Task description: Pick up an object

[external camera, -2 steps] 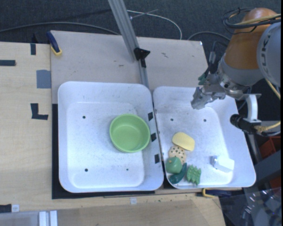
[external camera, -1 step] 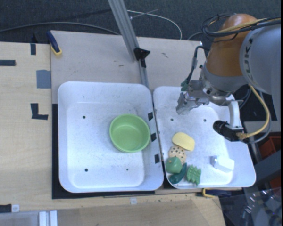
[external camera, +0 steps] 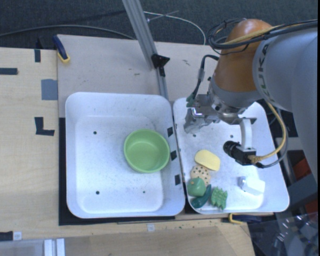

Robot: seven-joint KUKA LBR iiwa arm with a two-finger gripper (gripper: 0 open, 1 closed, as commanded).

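Here, the two-finger gripper is hung low over the upper left of the right-hand white bin, apparently poised for a descent. Whether anything is held cannot be told. The small toys are clustered nearer the front: a yellow rounded piece, a green leafy piece. A green plastic bowl is seated in the left-hand white bin.

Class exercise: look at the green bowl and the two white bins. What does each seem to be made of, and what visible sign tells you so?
Green bowl: probably plastic, with a smooth, even colour and a soft sheen inside. White bins: likely moulded plastic too, with rounded corners and thin raised rims; their matte floors look speckled, maybe from scuffs or dirt.
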